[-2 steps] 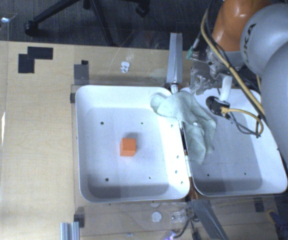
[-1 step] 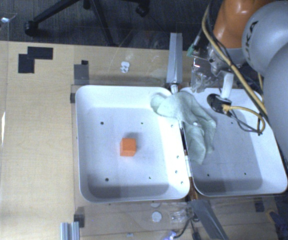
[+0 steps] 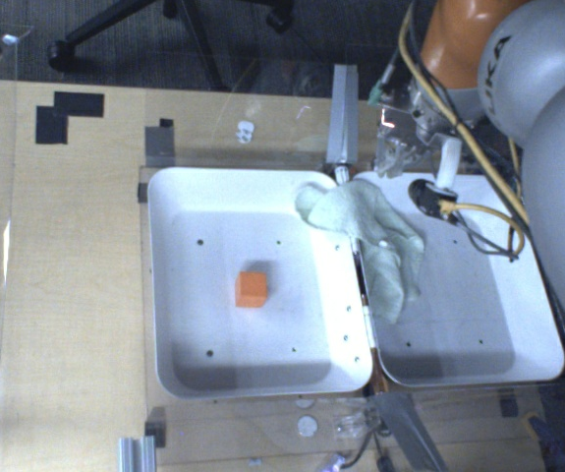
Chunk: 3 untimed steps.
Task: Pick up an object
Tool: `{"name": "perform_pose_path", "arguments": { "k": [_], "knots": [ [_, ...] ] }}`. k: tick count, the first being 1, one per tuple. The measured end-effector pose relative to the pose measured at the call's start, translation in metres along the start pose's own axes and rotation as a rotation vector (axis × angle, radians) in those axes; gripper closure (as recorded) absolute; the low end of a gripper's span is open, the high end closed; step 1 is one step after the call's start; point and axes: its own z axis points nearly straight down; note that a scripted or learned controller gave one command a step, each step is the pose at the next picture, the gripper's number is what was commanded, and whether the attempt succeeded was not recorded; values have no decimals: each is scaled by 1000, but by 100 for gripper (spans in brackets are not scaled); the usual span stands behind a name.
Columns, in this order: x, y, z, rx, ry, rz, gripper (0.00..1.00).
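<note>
On the worktop [image 3: 76, 293] two shallow white bins sit side by side, their inner rims touching along a central seam. The left bin [image 3: 179, 342] holds a small orange cube [image 3: 252, 289], lying alone on the floor of the bin, a little below its middle and well apart from every wall — the easiest thing here to pick up, I judge, since nothing crowds it. A pale green cloth [image 3: 368, 239] is draped over the seam: its bunched upper end lies in the far right corner of the left bin, and the rest trails down into the right bin [image 3: 479, 342], so it belongs wholly to neither. Apart from that cloth, the right bin's floor shows nothing but its small dark dots.

The tool [image 3: 400, 146] hangs at the far edge of the right bin, near the cloth's upper end, below the arm's orange band and among looping yellow cables. It is blurred and partly masked by those cables — I cannot tell how it is set, nor whether it holds anything. Given its position, the cloth seems the likelier target, though a limp fold spanning two rims may slip or drag.
</note>
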Motion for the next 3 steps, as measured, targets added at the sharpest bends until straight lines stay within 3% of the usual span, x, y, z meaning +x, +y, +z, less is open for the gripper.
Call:
{"name": "perform_pose_path", "arguments": {
  "k": [1,2,3],
  "knots": [
    [1,1,-10,-2,0,-6,100],
    [-11,1,33,3,1,209,100],
    [-50,5,50,3,1,379,100]
  ]
}}
